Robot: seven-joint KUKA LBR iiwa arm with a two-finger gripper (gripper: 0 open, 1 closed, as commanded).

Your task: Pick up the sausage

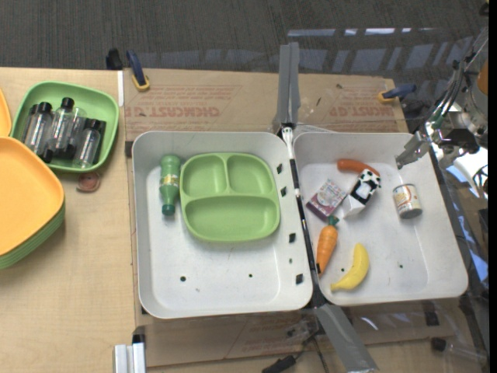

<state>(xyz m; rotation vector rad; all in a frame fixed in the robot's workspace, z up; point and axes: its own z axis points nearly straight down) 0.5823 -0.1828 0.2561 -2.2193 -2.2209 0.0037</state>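
The sausage [358, 165] lies in the right-hand bin [435, 278], near its far wall, a slim orange-red piece with one end touching or just tucked behind the black-and-white cow figure [365, 186]. Near it sit a purple packet [327, 197], a small can [405, 200], a carrot [327, 245] and a banana [352, 268]. The left bin [155, 286] holds a green divided plate [230, 196] with a green bottle [169, 183] just beside it.

The end effector [419, 148] hangs at the right bin's far right corner, apart from the sausage, and whether it is open or closed cannot be told from this slanted view.

The main risk is crowding: the cow figure stands right against the sausage, so a descent slightly off line could strike the figure or catch it instead. The sausage is thin, rounded and low, so it may roll or slip out of a closing grip. It also rests close to the bin wall, which could block one side of the approach
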